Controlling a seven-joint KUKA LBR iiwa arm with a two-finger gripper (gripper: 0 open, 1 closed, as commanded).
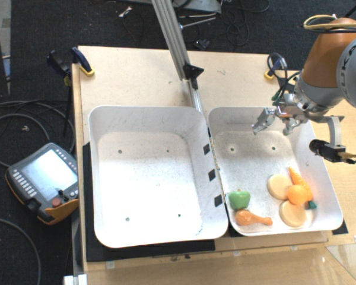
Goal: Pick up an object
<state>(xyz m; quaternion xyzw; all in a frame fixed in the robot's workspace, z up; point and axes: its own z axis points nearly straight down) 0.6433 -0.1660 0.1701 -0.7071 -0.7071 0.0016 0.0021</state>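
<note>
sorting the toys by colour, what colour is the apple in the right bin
Green, with a red stem. The apple shows best in the camera view.

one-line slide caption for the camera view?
KUKA arm's open hand hovers over the right bin's far end; toy foods cluster at its near end.

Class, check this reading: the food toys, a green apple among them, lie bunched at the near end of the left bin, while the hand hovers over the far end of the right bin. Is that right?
Not quite. The camera view shows the food toys, including the green apple, at the near end of the right bin, not the left bin. The hand does hover over the right bin's far end.
</note>
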